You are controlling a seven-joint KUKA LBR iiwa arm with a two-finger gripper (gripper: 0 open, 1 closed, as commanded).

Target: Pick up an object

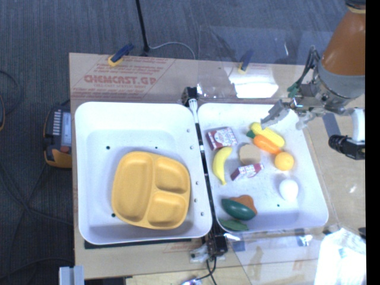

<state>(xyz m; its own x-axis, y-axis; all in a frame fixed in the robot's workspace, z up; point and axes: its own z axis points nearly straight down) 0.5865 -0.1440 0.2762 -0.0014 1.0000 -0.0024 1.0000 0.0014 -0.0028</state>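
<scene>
Green toy vegetable (238,208) lies nearest; white egg (288,189), orange (284,161) and banana (221,162) crowd beyond, under the spread, unladen pincer (286,113).

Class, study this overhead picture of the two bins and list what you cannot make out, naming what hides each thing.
- Gripper: small and seen at a slant in the camera view; whether its fingers are open or shut cannot be told.
- Orange-brown item: mostly covered by the dark green toy; its kind is unclear.
- Maroon carton and small packet: print too small to read.
- Arm: cut off by the right edge.
</scene>
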